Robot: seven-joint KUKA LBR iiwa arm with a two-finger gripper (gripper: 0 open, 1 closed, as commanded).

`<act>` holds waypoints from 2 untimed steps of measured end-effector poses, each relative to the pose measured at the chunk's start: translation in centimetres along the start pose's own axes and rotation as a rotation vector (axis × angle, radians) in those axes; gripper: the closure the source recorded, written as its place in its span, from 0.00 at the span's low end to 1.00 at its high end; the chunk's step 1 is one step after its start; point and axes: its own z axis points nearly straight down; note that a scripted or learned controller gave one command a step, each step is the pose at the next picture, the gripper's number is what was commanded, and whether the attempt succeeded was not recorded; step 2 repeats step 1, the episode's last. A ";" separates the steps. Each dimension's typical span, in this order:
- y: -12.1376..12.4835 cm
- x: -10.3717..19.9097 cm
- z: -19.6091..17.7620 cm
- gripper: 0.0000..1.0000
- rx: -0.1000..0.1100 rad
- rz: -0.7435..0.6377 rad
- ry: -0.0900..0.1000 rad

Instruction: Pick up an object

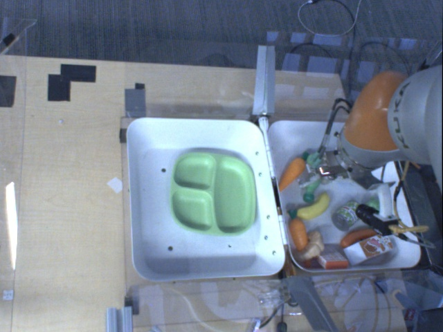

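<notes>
Toys are lying jumbled in the right bin (277,140), where the end effector (320,168) is hovering by a carrot (292,173), likely seeking something graspable.

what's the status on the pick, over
Gripper low in right bin, above the banana, beside a carrot. Nothing seen between fingers. Toys packed close around it.

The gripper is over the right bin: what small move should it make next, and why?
Probably a short descent. The gripper hangs above the right bin, near the carrot and banana, and nothing shows between its fingers.
</notes>
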 end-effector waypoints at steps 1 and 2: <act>0.7 9.0 -13.1 1.00 0.013 0.029 0.003; 0.7 9.0 -13.1 1.00 0.013 0.029 0.003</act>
